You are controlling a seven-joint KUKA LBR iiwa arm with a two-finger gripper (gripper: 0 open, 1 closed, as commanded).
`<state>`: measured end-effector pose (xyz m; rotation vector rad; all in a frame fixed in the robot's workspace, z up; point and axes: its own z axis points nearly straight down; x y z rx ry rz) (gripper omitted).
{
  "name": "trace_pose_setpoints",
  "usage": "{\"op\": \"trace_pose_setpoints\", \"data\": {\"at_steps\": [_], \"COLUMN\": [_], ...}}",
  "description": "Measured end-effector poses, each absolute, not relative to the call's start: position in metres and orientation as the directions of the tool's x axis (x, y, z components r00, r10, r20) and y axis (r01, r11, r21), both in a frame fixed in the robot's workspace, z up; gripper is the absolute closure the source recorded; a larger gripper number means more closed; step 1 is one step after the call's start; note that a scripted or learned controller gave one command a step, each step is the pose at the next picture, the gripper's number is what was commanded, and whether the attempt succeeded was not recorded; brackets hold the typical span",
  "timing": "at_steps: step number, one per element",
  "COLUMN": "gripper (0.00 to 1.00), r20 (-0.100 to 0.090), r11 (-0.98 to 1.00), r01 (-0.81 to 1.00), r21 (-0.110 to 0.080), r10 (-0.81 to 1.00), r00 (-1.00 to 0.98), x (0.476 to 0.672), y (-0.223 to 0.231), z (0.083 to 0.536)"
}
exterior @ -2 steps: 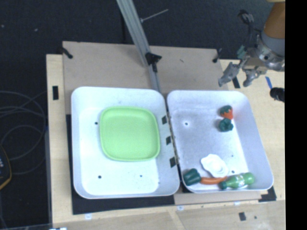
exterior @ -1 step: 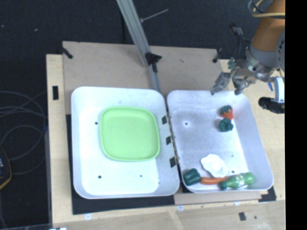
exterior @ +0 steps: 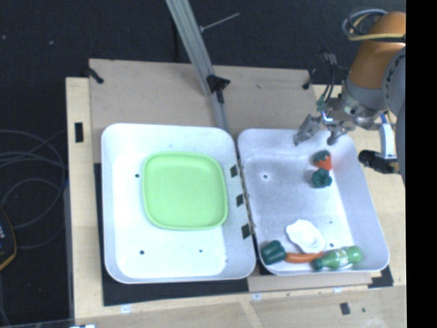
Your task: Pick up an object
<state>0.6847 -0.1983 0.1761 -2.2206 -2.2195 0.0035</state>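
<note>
Camera view looks down on the worktop [exterior: 82,203], and nearest its front edge the right bin [exterior: 273,156] holds a cluster along its near wall: a dark green block [exterior: 272,251], an orange carrot-like stick [exterior: 300,257], a green bottle [exterior: 338,257] lying on its side, and a white lumpy piece [exterior: 305,234] just behind them. These sit touching or just beside one another, so a grasp aimed here could close on two things at once or knock one against the bin wall.

The left bin [exterior: 119,251] carries a light green plate [exterior: 184,190] lying flat in its middle, well apart from everything else.

Farther back in the right bin sit a small dark green object [exterior: 321,178] and a small orange object [exterior: 322,160], touching each other. They lie nearest the gripper [exterior: 317,134], which hangs over the bin's far edge with its fingers spread apart and nothing between them.

These two look like the likeliest targets. The risk, as I judge it, is that they are small and pressed together: a finger coming down on top of one could push both aside, or the fingers could shut on the seam between them and squeeze both out. Their closeness to the right wall also leaves little room for the outer finger.
</note>
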Motion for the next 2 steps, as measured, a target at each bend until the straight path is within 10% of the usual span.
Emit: {"op": "trace_pose_setpoints", "data": {"at_steps": [1, 2], "gripper": [0.00, 1.00], "r20": [-0.001, -0.002], "r11": [0.000, 0.000], "r01": [1.000, 1.000], "r21": [0.003, 0.002], "r10": [1.000, 1.000], "r00": [0.000, 0.000], "x": [0.683, 0.682], "y": [-0.204, -0.205], "z": [0.120, 0.130]}}
